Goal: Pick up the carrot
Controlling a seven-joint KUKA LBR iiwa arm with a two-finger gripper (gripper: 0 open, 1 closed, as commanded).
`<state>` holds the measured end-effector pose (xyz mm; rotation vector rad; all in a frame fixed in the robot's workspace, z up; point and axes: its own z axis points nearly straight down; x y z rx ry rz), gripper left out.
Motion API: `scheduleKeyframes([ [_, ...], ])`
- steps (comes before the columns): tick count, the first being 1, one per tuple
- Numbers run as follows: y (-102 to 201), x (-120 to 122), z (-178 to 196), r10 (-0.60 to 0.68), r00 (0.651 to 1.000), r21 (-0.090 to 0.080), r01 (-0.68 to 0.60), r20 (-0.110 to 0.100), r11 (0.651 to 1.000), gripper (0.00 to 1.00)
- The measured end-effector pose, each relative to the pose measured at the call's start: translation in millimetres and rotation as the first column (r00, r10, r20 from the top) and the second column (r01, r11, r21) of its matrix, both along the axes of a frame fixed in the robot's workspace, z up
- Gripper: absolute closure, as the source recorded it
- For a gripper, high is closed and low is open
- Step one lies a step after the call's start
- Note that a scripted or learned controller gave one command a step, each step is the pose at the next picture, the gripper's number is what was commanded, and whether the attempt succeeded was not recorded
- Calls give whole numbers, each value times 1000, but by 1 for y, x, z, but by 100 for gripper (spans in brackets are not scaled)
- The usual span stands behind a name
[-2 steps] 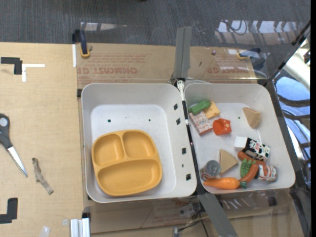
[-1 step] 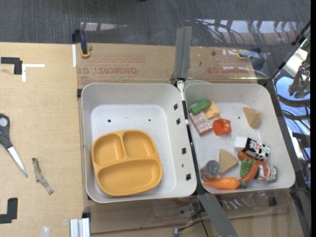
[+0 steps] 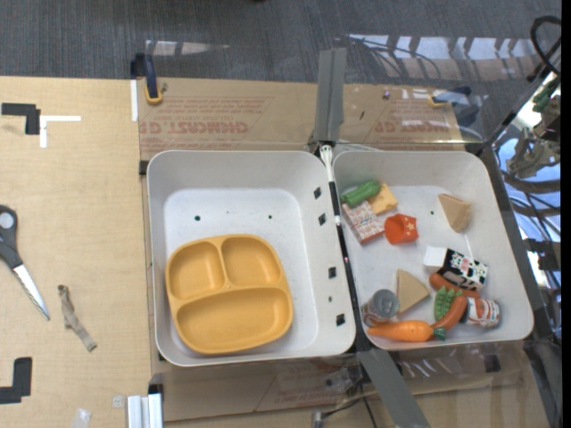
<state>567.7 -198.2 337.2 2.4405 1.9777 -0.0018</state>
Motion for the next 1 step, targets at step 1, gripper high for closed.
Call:
scheduleKeyframes([
  [1,1,-23,-5,481,877,-1,-481,2,877,100],
])
